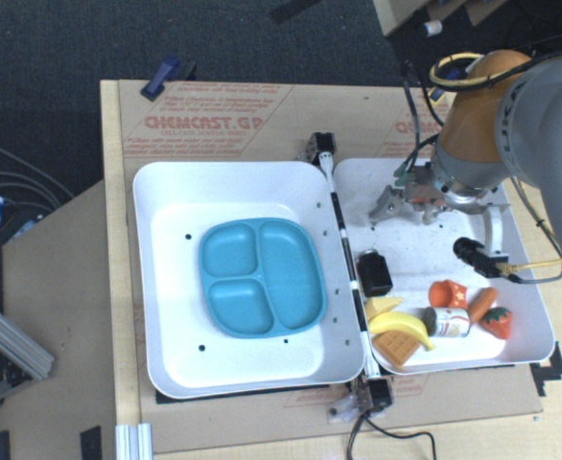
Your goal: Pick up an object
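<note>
Grey arm (540,113) with orange band reaching in from the right, gripper (417,202) low over right bin (526,348), finger state impossible to tell, toy banana (401,328) among small items at that bin's near edge, blue divided plate (262,276) in left bin (166,199)

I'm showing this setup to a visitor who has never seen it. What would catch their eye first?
First the bright blue divided plate, alone in the left bin. Next the grey arm with its orange band, reaching in from the right over the far part of the right bin. Then the cluster of colourful toy food in that bin's near corner, with a yellow banana and a red tomato.
</note>
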{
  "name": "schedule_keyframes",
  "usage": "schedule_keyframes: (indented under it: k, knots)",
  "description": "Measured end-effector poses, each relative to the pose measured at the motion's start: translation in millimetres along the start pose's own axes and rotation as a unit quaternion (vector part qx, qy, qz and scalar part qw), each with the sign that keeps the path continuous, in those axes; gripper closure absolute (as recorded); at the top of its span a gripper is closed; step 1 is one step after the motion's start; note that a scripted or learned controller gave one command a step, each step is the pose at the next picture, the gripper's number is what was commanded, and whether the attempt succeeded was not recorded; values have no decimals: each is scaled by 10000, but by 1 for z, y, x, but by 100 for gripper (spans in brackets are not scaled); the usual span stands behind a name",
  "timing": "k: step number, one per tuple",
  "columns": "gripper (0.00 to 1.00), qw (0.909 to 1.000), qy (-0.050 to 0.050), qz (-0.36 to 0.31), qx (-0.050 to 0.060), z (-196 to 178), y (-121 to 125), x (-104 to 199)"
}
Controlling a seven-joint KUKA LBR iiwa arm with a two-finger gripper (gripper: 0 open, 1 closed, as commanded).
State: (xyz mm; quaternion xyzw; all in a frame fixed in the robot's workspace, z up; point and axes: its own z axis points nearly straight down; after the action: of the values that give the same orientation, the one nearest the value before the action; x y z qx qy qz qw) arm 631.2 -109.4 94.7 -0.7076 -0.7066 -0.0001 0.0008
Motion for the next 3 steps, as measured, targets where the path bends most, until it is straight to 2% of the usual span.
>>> schedule_keyframes:
  k: [1,2,3]
  knots:
    - [0,10000,-1,-3,8,11,-64,11]
    - [0,10000,-5,-10,-9,10,11,16]
    - [100,10000,-8,-12,-17,-1,12,16]
